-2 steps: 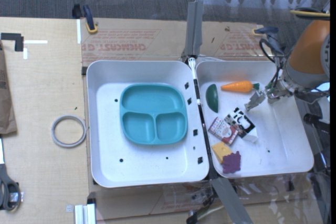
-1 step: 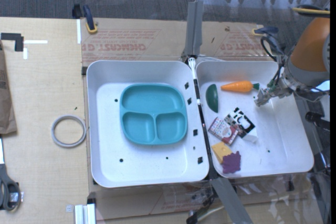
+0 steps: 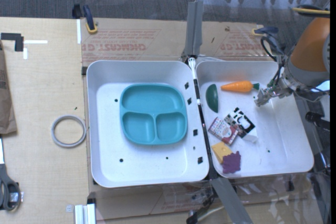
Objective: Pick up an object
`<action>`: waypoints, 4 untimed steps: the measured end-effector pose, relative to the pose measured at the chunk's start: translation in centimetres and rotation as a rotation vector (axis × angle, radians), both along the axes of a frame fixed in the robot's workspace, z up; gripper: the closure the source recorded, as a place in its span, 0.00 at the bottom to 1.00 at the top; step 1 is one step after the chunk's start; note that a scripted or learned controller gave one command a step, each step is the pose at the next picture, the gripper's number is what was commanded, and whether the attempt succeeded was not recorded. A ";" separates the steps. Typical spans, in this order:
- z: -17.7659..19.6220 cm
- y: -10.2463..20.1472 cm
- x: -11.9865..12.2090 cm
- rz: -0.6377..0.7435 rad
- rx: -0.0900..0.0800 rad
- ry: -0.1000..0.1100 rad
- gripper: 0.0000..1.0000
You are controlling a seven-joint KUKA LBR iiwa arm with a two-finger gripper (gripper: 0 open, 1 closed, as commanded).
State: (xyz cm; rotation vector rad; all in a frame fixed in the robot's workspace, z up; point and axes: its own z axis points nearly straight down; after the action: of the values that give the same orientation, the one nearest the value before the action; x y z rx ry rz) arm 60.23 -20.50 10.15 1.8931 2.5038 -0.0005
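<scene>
Above the right white plastic bin, close to its far right corner, hangs the small metal two-finger gripper of the grey arm with the orange band. I cannot tell how far the claw is open, because it is small and blurred; nothing is seen between its tips.

The nearest thing to the gripper is the orange plastic carrot with a green top, just beside it toward the bin's divider. Further from the gripper, against the divider wall, stands a dark green leaf-shaped toy. Nearer to the camera lie a black-and-white printed card, a small red printed packet, a yellow cheese-like wedge and a purple soft piece, all crowded and partly touching.

I judge that the round carrot can roll or slip away if the claw closes off centre. In the crowded group, the claw can catch two things, or push the flat packet without lifting it.

Beyond the divider, the left white bin holds a turquoise divided plate. Both bins rest on brown cardboard over a pale wooden bench, where a grey tape ring lies.
</scene>
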 end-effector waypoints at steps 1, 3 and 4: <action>-1.0 1.5 -2.6 -0.005 0.001 0.003 0.00; -1.0 4.2 -0.5 -0.301 0.001 0.002 0.00; -0.1 4.2 -0.5 -0.298 -0.001 0.003 1.00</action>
State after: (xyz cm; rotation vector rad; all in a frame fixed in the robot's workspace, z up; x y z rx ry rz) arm 59.73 -16.28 10.01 2.2450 2.1968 -0.0054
